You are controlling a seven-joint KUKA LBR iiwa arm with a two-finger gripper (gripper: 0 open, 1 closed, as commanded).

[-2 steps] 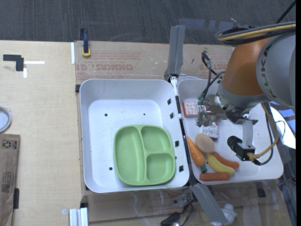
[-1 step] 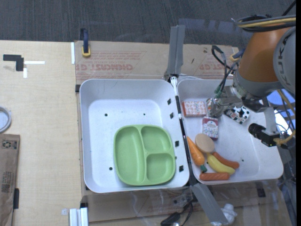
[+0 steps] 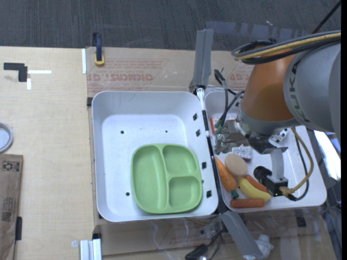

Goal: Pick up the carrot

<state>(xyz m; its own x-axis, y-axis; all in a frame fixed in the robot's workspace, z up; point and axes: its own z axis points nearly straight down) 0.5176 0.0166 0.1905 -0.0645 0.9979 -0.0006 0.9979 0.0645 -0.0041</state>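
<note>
While the carrot [image 3: 225, 174] lies ungrasped beside the green plate [image 3: 166, 178], pickup remains outstanding; end effector [image 3: 227, 137] finger state cannot be determined.

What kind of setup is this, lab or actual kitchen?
Most likely a robotics lab bench, not a kitchen: a wooden bench bears two shallow white bins, one holding a green divided plate, the other toy-like food including a carrot, under a grey and orange arm.

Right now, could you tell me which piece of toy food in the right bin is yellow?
The banana, lying between the orange carrot and the red sausage.
</note>
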